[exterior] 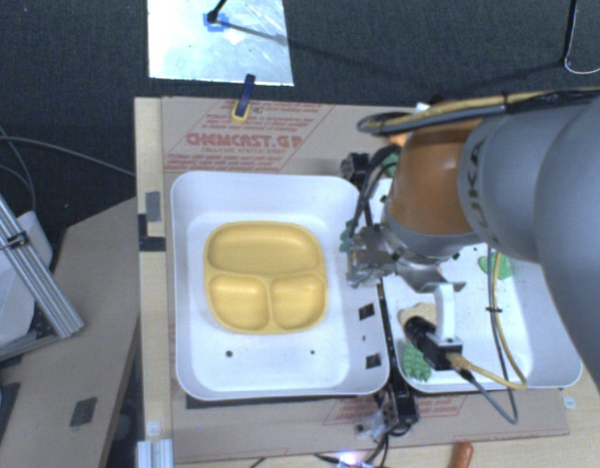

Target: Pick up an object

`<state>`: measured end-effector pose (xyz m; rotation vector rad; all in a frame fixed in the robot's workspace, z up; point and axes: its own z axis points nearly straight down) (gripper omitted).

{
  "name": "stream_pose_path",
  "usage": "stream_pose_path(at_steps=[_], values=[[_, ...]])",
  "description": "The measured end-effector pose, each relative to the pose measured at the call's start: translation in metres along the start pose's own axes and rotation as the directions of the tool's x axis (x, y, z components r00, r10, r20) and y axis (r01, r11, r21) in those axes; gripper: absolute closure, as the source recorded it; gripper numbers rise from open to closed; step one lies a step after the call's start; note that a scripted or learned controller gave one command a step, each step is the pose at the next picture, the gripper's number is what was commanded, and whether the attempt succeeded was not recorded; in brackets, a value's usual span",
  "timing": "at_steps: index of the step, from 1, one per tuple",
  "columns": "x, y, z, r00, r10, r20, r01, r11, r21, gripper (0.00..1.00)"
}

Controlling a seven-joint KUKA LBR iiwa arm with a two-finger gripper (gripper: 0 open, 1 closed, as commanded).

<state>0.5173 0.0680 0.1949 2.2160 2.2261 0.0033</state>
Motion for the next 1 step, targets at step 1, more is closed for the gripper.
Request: stream_pose_path(at_steps=[1], values=[[-0.0146,-0.0322,0.0076,1.0,0.005,0.001,-0.005,1.0,0.005,1.0]])
